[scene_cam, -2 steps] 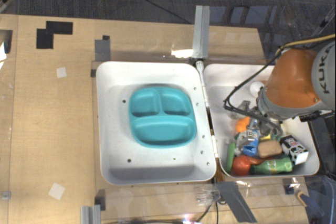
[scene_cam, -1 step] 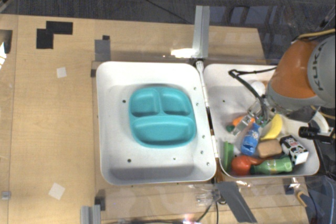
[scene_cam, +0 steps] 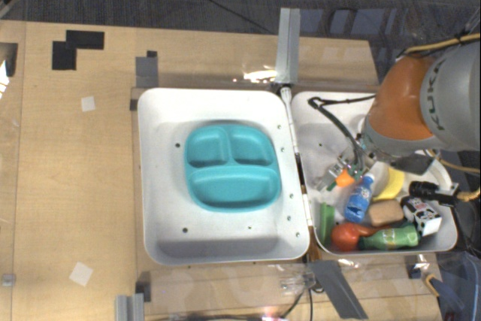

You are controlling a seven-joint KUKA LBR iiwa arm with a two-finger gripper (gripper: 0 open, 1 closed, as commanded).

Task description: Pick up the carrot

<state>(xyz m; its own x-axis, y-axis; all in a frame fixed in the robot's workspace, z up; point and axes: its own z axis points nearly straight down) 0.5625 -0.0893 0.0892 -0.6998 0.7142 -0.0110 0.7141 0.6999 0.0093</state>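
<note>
End effector (scene_cam: 344,171) sits low in the right bin (scene_cam: 451,237), right at the carrot (scene_cam: 345,178); I can't tell whether it grips. Carrot looks unlifted among the clutter, so I judge pickup unfinished

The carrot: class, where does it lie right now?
In the right bin, the carrot lies just left of the blue bottle, under the gripper.

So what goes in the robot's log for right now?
hand: in right bin, at carrot | grip: cannot tell | left bin: teal plate
</note>
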